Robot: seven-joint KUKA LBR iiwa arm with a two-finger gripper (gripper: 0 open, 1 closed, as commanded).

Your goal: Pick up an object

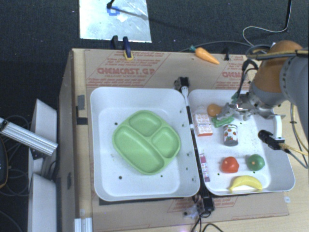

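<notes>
In the right bin (280, 180), the gripper (226, 114) sits low by an orange ball (214, 109) and green piece (223, 121), grip state unclear, so it should centre on one before closing.

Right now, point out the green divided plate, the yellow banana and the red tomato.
green divided plate (146, 141): camera view, centre ridge between its compartments.
yellow banana (246, 182): camera view, middle of its curved body.
red tomato (230, 165): camera view, its round top.
</notes>
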